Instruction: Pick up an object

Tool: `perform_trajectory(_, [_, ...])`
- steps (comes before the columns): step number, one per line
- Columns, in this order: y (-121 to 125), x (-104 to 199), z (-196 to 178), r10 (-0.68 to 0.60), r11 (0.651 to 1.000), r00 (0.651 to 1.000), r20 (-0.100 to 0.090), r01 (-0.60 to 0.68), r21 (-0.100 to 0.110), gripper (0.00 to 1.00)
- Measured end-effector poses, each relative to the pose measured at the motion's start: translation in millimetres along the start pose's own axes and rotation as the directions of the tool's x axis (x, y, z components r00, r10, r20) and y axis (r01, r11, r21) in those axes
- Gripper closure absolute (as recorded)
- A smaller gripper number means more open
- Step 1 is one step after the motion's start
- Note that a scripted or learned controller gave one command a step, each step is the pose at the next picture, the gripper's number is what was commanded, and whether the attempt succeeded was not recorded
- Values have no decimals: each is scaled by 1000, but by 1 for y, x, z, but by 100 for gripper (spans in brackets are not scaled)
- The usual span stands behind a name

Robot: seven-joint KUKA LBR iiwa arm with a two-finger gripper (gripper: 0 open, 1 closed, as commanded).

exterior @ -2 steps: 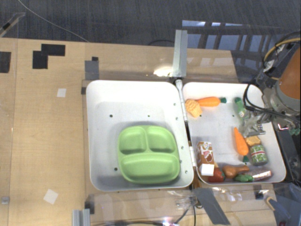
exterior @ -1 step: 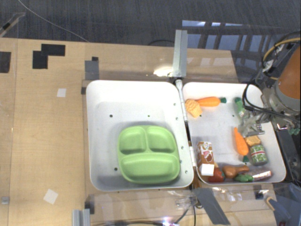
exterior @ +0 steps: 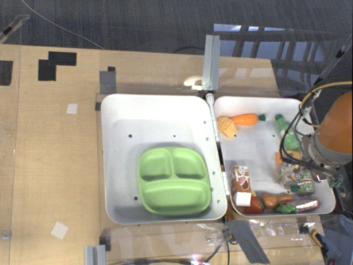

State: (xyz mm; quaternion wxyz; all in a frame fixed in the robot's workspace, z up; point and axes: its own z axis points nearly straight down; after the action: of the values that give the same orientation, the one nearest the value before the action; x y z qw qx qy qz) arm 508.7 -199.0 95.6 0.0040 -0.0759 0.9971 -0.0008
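Observation:
The right bin (exterior: 255,100) holds several toy foods. An orange carrot (exterior: 244,119) lies next to a yellow pastry-like piece (exterior: 226,126) at the back left. A small carton (exterior: 241,184) stands at the front left, with a red piece (exterior: 254,206), a brown piece (exterior: 274,200) and a pink sausage (exterior: 307,205) along the front wall. My gripper (exterior: 298,175) is low in the bin's right side, over a cluster of green and clear items (exterior: 291,143). The arm's orange band (exterior: 337,128) hides what lies under it.
The left bin (exterior: 154,101) holds a green divided plate (exterior: 174,180) toward its front. A metal post (exterior: 212,59) stands behind the seam between the bins. Cables (exterior: 300,117) loop off the wrist above the right bin's far right.

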Motion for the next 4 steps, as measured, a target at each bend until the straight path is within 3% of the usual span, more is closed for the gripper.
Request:
perform_trajectory(1, [-13, -58, 5, -367, 930, 930, 6, 367, 5, 0])
perform_trajectory(2, [-23, -137, 8, -248, 969, 969, 4, 248, -1, 0])
perform_trajectory(3, [-2, -90, 6, -206, 979, 979, 5, 206, 2, 0])
perform_trajectory(4, [21, -20, 4, -144, 990, 990, 9, 144, 5, 0])
